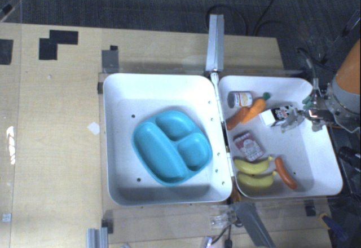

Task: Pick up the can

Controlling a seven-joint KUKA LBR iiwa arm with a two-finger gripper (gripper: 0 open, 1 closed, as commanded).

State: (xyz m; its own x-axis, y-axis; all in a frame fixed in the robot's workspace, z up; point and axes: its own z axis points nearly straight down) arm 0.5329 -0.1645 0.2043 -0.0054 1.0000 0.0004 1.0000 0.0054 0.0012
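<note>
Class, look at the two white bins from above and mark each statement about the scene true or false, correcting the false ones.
1. The blue divided plate lies in the left bin. True.
2. The can lies beside the bananas. False: it lies on its side near the right bin's far-left corner, next to the carrot; the bananas lie along the near wall.
3. The gripper hangs over the right bin. True.
4. The sausage rests on the blue divided plate. False: it lies in the right bin, right of the bananas.
5. The gripper is on the can. False: it sits apart, to the can's right.
</note>
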